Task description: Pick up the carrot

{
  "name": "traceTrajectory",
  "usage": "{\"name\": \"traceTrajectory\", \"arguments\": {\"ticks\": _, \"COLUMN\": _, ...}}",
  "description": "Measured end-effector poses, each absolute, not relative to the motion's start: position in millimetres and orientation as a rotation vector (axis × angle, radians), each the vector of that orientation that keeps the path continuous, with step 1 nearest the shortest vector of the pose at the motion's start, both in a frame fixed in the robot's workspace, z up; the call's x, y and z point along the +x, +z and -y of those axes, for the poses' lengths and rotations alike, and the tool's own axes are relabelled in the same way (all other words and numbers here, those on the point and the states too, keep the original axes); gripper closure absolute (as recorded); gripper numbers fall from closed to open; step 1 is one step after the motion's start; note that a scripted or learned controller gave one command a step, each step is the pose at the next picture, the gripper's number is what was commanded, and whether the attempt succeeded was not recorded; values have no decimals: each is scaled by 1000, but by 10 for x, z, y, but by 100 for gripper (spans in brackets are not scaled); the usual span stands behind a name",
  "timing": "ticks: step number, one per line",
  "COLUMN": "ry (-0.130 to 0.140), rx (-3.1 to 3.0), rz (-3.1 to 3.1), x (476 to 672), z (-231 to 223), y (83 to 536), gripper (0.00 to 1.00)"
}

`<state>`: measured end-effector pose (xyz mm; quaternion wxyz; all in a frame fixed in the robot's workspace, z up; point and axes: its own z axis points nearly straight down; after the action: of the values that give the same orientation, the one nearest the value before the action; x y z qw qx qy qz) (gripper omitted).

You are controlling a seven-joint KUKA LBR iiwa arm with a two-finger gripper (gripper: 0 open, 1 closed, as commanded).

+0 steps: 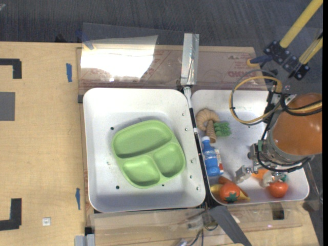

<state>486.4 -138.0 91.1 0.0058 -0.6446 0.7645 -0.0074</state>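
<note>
In the right bin [241,104], near its front wall, lies an orange-red tapered piece with a green tuft, which looks like the carrot [229,189]. It rests on a yellow banana-like toy [218,190]. My gripper [254,172] is low in the same bin, a short way to the carrot's right and apart from it. The orange band of the arm [299,132] hides much of the gripper. A small orange patch [262,174] shows just under the gripper; I cannot tell what it is.
A red tomato [278,189] lies right of the gripper at the front. A blue bottle [210,157], a green toy [222,129] and a tan croissant shape [206,118] line the bin's left side. The left bin [97,106] holds a green divided plate [148,152].
</note>
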Motion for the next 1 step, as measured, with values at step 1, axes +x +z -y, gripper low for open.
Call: {"name": "traceTrajectory", "arguments": {"ticks": 1, "ry": -19, "rx": -2236, "rz": -2181, "x": 4863, "z": 1847, "y": 899, "gripper": 0}}
